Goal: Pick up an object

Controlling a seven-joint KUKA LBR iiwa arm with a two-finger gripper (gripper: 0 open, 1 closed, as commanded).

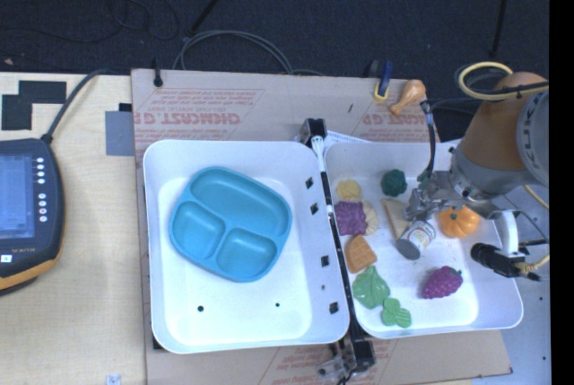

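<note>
- The bench point(90, 311) is pale wood, with a cardboard sheet point(269, 109) lying under both bins
- The left bin point(179, 311) is white and shallow; the right bin point(498, 307) sits just beside it, the two rims touching along the middle
- A blue divided tray point(231, 223) with three compartments lies in the left bin, toward its far left side
- The arm point(502, 141), grey with an orange band, reaches in from the right over the right bin
- A teach pendant point(25, 204) rests at the left edge of the bench
- The gripper point(421, 205) hangs low over the middle of the right bin; whether the jaws are spread or pressed together I cannot tell
- A small grey-and-white can point(415, 240) lies tilted just below the gripper, seemingly touching it; a grasp is not visible
- Purple grapes point(442, 283) lie near the right bin's front
- A purple block point(351, 217) sits by the left wall of the right bin, a yellow piece point(348, 190) just behind it and an orange piece point(360, 254) just in front
- Two green leafy pieces point(371, 287) lie at the front left
- A dark green item point(393, 183) sits toward the back
- An orange fruit point(461, 222) sits just right of the gripper
</note>
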